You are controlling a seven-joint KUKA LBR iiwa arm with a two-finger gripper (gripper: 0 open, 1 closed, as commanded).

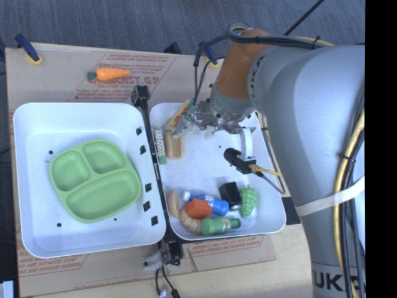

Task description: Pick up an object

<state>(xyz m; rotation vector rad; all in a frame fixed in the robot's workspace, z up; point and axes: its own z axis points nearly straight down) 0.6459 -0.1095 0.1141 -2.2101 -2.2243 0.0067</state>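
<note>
Gripper (186, 121) low over right bin's (208, 166) far-left corner; how wide it stands, cannot tell (wrist hides it). Tan roll (174, 146) lies along that bin's left wall. Likely light, stiff, slick plastic; pinch across its middle.

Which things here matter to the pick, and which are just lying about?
In play: gripper over right bin; tan toy beside it; toy heap in that bin.
Lying about: green plate in left bin; carrot on cardboard outside the bins.
</note>
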